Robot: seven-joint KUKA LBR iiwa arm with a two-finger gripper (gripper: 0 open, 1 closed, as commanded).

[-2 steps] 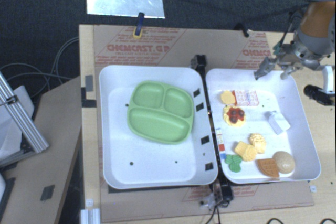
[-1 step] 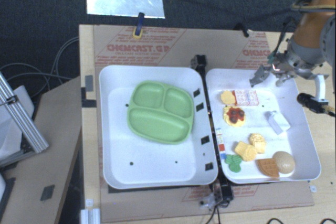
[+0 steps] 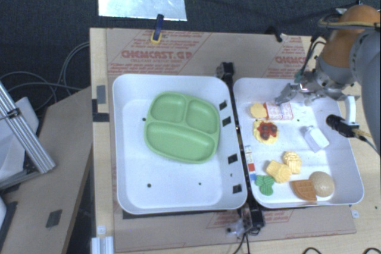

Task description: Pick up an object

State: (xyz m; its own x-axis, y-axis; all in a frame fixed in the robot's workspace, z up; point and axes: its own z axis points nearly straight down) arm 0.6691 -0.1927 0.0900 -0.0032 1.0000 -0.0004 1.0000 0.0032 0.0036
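**End effector low over the right bin's far edge, beside the red-and-white packet**

End effector [image 3: 290, 92] sits at the far side of the right bin [image 3: 351, 154], and we see its two metal fingers [image 3: 282, 96] spread apart, with nothing between them. Behind it, toward the right, we follow the grey arm [image 3: 363, 59] up to its orange band [image 3: 342, 47].

Just beside the fingertips, on the near side, lies a small red-and-white packet [image 3: 279, 110]. We read it as lying flat, its long axis running roughly left to right across the bin; whether the fingers touch it we cannot tell. Left of the packet, touching or nearly so, is a yellow piece [image 3: 258, 110]. Nearer to us from the end effector lies a round yellow piece with red spots [image 3: 266, 131]. To the right of that lies a white block [image 3: 315, 138], its long axis slanting from far-left to near-right.

Well apart from the end effector, at the bin's near edge, we see a corn-like yellow piece [image 3: 292, 159], a yellow block [image 3: 277, 172], a green piece [image 3: 264, 185], a brown waffle-like piece [image 3: 304, 190] and a pale round piece [image 3: 322, 182].

Far to the left of the end effector, the left bin [image 3: 128, 128] holds a green divided tray [image 3: 182, 127]. Both bins rest on the desk [image 3: 190, 50].
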